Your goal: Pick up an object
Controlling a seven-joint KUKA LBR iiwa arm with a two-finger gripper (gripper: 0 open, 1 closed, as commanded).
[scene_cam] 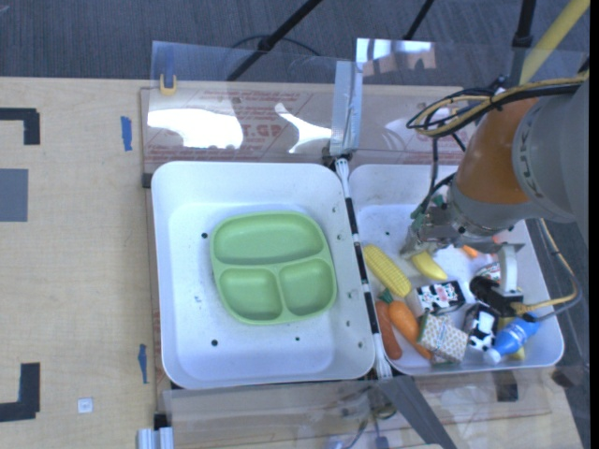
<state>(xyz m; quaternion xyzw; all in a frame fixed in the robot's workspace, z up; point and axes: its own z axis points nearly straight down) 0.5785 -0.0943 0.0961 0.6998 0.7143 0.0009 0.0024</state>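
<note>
right bin [552, 344]: toys crowd front half, back-left floor free | left bin [178, 251]: margins around green tray [273, 267] free

Robotics lab, wooden bench [75, 251] with blue tape marks [126, 132], clear acrylic screens [243, 110] behind two white bins [178, 279], tripod legs [299, 17] on grey carpet

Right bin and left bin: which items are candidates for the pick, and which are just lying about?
Candidates, right bin:
corn cob
banana
carrot
cow toy
blue bottle

Lying about:
green divided plate in left bin
</note>
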